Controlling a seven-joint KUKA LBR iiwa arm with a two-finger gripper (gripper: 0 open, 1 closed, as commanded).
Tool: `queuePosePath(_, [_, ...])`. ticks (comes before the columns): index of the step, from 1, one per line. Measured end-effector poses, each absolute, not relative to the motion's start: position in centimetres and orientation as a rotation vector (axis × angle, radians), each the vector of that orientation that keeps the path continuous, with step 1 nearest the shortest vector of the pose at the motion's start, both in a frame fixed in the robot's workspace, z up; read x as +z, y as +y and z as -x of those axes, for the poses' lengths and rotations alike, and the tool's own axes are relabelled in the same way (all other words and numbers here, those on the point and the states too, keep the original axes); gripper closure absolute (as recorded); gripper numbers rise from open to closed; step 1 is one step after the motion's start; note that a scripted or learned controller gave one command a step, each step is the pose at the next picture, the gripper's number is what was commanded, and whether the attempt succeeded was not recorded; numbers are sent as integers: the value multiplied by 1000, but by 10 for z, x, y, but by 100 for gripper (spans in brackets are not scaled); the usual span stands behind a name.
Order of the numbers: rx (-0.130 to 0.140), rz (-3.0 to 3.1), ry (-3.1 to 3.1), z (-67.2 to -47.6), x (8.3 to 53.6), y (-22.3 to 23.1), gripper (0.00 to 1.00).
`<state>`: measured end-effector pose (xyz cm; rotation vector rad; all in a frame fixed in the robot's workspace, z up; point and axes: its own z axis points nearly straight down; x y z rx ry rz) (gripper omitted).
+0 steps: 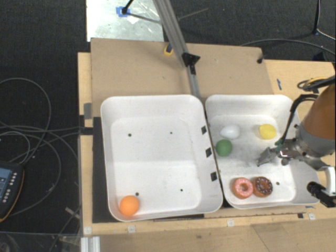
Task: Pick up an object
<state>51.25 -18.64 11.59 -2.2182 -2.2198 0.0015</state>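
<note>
— Where is your pincer, and what is in it?

— My pincer (265, 157) hangs in the right bin (247, 103), just above the brown donut (262, 186). Fingers look spread, grasping nothing.

— And the other objects?

— The pink donut (242, 187) touches the brown donut's left side; the yellow ball (267, 131) lies beyond.

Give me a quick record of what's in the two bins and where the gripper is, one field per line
left bin: orange ball in its near left corner
right bin: white ball, green ball, yellow ball, pink donut, chocolate donut
donuts: side by side near the front wall
white and green balls: close together near the left wall
gripper: over the right bin, between the yellow ball and the donuts
gripper contents: nothing seen in it
</note>
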Motion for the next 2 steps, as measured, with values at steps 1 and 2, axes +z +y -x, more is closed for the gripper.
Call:
queuePosePath(1, [1, 2219, -2221, -513, 89, -186, 0])
queuePosePath(2, [-3, 2222, -2224, -514, 101, -187, 100])
